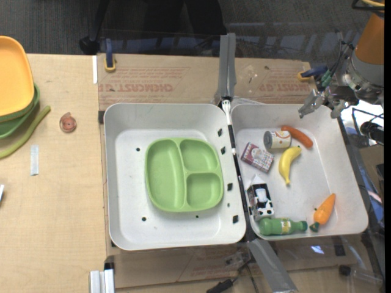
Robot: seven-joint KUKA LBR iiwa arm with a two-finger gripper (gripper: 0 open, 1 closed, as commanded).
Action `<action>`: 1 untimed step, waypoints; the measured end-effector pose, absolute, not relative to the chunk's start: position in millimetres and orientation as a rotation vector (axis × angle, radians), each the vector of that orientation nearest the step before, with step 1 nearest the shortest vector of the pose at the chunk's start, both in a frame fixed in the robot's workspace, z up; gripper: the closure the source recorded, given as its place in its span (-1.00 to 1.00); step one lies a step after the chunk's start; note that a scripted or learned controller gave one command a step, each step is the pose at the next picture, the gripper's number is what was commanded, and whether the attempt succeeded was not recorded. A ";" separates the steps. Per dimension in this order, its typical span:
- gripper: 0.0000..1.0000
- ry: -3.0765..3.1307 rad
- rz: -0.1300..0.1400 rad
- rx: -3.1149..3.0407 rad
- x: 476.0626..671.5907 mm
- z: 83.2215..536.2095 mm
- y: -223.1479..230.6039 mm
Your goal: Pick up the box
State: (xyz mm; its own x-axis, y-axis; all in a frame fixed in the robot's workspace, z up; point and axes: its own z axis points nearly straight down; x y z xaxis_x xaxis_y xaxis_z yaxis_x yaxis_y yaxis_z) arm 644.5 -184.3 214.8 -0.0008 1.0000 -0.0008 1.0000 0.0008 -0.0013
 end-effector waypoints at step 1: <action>-1.00 -2.058 0.004 -2.372 658.3 118.5 -109.8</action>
